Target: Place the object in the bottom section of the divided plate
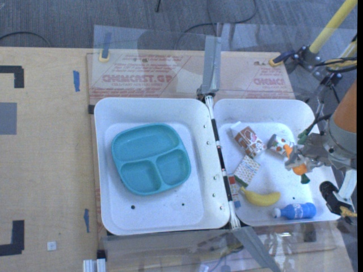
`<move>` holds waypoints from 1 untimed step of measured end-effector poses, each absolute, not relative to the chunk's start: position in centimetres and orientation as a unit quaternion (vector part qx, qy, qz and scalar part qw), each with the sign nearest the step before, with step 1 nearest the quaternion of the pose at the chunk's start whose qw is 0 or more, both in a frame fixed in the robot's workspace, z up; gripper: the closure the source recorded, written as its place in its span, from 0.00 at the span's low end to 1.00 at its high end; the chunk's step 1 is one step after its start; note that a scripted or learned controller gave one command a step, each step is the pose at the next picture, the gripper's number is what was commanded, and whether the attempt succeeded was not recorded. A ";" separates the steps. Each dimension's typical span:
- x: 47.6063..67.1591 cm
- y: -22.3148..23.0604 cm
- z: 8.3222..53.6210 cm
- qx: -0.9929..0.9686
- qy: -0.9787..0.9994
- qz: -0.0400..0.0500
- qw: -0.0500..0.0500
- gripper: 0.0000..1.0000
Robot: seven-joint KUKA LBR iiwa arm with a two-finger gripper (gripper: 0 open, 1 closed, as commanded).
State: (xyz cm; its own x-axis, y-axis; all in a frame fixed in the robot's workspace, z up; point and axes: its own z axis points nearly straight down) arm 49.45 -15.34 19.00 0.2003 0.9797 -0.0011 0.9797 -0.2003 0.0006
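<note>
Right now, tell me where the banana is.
The banana lies in the right bin, near its front edge, just below the small patterned packet and left of the blue bottle.

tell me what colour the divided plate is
Teal blue; the camera view shows the divided plate.

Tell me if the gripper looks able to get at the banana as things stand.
Probably yes. The banana lies bare on the right bin's floor, nothing on top, and the gripper hovers just up-right of it over the same bin.
</note>
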 end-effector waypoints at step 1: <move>50.5 -9.9 21.0 0.734 0.679 0.000 0.001 1.00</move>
